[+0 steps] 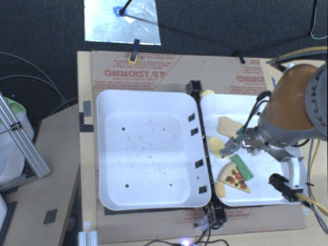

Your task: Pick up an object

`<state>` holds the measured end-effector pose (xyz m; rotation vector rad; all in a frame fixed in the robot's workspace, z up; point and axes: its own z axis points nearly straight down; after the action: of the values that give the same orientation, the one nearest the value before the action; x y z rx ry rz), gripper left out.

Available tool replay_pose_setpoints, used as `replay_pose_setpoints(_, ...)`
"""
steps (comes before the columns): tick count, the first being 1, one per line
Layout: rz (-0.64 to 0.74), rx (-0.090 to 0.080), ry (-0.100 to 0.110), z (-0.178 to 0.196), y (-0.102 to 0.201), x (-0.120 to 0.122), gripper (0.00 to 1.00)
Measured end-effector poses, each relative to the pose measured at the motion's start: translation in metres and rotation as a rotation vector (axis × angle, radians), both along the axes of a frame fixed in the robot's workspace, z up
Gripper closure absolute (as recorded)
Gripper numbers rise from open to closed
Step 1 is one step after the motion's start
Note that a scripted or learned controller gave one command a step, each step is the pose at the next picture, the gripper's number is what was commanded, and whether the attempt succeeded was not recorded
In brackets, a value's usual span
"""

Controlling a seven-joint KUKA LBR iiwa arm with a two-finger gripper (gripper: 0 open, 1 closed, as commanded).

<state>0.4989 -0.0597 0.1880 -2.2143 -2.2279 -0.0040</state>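
My gripper (231, 145) hangs over the left part of the right bin (256, 196), with its fingers pointing left. Just left of the fingertips lies a yellow lemon-like piece (216, 146). A tan bread-like piece (229, 126) lies a little farther back. Below the gripper a green block (242, 167) rests beside a pizza slice (235, 179) with red dots. A small yellow piece (220, 189) sits at the bin's front left corner. I see nothing between the fingers.
The left bin (148, 150) stands beside the right one, with a black divider with clips (201, 142) between them. A pale yellow ball (207, 93) rests at the right bin's back rim. The arm fills the right side.
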Motion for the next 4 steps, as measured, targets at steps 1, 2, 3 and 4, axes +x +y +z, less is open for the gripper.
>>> replay_pose_setpoints(1, -0.009, -0.003, 0.005, -0.043, -0.044, -0.014, 0.00)
replay_pose_setpoints(2, 0.003, -0.002, -0.005, -0.002, 0.006, 0.026, 0.00)
replay_pose_setpoints(3, -0.005, -0.001, 0.001, 0.018, 0.011, -0.013, 0.00)
replay_pose_setpoints(4, -0.009, -0.004, 0.002, -0.071, -0.061, 0.013, 0.00)
